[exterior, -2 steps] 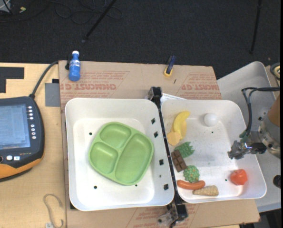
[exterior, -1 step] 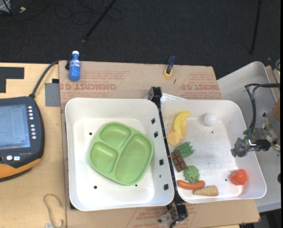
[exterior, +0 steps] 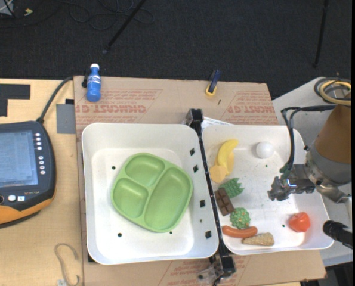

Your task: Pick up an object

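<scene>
The tabletop [exterior: 22,100], covered in its middle by a cardboard sheet [exterior: 165,103], carries two shallow white bins set side by side and touching along a black clamp. The left bin [exterior: 99,231] holds a green divided plate [exterior: 152,191], lying flat near its centre. The right bin [exterior: 272,243] holds the small objects for picking: a yellow banana [exterior: 225,158] near the upper left, a white ball [exterior: 264,149] to its right, a dark green leafy piece [exterior: 232,187] and a brown chocolate bar [exterior: 224,201] just below the banana, a broccoli floret [exterior: 240,217] beneath these, an orange sausage [exterior: 239,232] and a tan wedge [exterior: 258,239] along the lower wall, and a red tomato [exterior: 299,221] near the lower right corner. My arm [exterior: 335,148] enters from the right, and my tool [exterior: 283,187] hangs low over bare bin floor in the right half of that bin, above and left of the tomato and apart from it; I cannot tell how it is set. A tablet controller [exterior: 16,165] lies at the far left, a blue bottle [exterior: 93,83] stands on the cardboard's upper left, and a blue-and-yellow clip [exterior: 213,83] sits at its upper edge.
</scene>
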